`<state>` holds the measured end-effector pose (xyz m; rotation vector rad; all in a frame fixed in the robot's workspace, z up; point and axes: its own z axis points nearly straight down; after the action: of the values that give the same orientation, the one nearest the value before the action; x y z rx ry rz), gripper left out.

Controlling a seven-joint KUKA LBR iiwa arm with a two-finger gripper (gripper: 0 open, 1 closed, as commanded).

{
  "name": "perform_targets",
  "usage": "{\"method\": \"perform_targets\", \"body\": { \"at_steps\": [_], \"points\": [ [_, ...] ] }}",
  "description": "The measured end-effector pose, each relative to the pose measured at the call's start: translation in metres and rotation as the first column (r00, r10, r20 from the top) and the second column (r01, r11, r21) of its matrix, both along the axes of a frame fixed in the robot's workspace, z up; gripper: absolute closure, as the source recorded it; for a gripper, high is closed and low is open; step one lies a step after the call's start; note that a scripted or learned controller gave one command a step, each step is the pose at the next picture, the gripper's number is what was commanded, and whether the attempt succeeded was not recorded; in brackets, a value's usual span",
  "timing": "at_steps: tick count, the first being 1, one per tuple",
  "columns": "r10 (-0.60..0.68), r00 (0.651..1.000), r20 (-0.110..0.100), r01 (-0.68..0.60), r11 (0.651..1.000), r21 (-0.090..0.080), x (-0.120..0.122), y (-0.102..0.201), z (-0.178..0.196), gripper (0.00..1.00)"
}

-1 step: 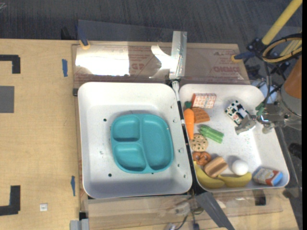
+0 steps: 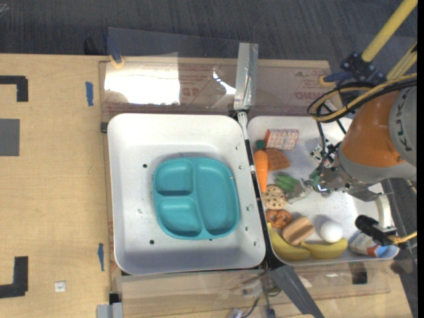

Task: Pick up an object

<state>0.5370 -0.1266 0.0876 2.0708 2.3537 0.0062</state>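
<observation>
You have two white bins on the desk: the left bin carries a teal divided plate, the right bin holds the pickable clutter. The arm reaches in from the right, wrist bent down over that bin. Your gripper hangs just right of the green vegetable, which lies roughly left-right, apparently touching nothing; whether it is spread or closed you cannot tell, the tips blur here. The carrot stands farther left, the egg below.
</observation>
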Motion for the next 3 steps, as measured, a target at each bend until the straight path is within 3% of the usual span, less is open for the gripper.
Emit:
{"method": "perform_targets", "body": {
  "at_steps": [1, 2, 3],
  "points": [
    [-0.119, 0.993, -0.002, 0.119, 0.993, 0.002, 0.061, 0.017, -0.001, 0.00],
    [-0.118, 0.993, 0.004, 0.118, 0.993, 0.001, 0.063, 0.017, 0.012, 1.00],
    [-0.130, 0.992, -0.001, 0.130, 0.992, 0.005, 0.076, 0.092, 0.100, 1.00]
  ]
}}
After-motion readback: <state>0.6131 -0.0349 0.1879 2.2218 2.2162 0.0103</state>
